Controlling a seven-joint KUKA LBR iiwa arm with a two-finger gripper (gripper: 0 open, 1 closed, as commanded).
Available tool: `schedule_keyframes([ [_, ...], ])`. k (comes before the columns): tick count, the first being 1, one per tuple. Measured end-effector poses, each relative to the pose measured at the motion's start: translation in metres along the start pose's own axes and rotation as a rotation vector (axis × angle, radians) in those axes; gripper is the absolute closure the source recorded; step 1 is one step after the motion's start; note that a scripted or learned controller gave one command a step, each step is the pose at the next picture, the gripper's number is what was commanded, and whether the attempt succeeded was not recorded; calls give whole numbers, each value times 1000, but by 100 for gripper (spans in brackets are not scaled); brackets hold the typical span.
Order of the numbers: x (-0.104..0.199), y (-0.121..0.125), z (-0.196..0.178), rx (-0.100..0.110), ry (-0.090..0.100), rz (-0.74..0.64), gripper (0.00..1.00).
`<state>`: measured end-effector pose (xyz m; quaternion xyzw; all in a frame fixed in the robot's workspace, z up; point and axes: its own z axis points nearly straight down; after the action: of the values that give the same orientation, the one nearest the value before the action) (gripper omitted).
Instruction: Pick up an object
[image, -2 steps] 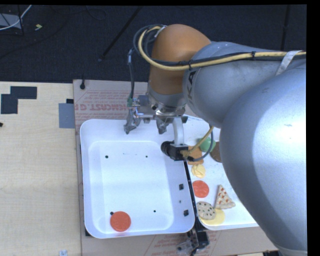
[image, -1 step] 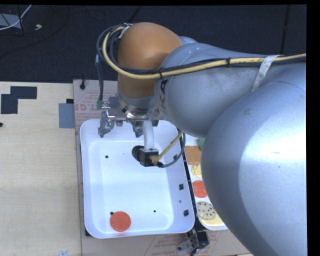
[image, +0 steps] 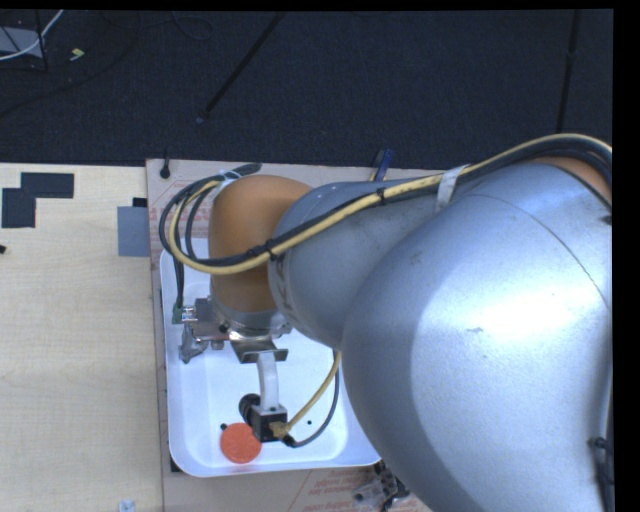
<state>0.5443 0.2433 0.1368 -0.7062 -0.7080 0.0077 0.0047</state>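
Orange disc (image: 240, 443): one, round and lying flat, so no long axis or heading can be told. It sits at 6 o'clock in the white bin, near the wall.
White bin (image: 185, 440): one counted; the arm (image: 470, 330) covers its 3 o'clock side.
Gripper (image: 205, 338): at 11 o'clock of the disc; I cannot tell whether it is wide or narrow.

Cannot see the white bin (image: 195, 410) from 12 through 4 o'clock beneath the arm (image: 470, 330), itself cut off at the frame's 3 and 6 o'clock edges; cannot identify the small orange round thing (image: 239, 443) at the bin's 6 o'clock.
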Motion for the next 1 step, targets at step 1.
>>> schedule_keyframes([
  [1, -3, 5, -16, -7, 2, 8, 100],
])
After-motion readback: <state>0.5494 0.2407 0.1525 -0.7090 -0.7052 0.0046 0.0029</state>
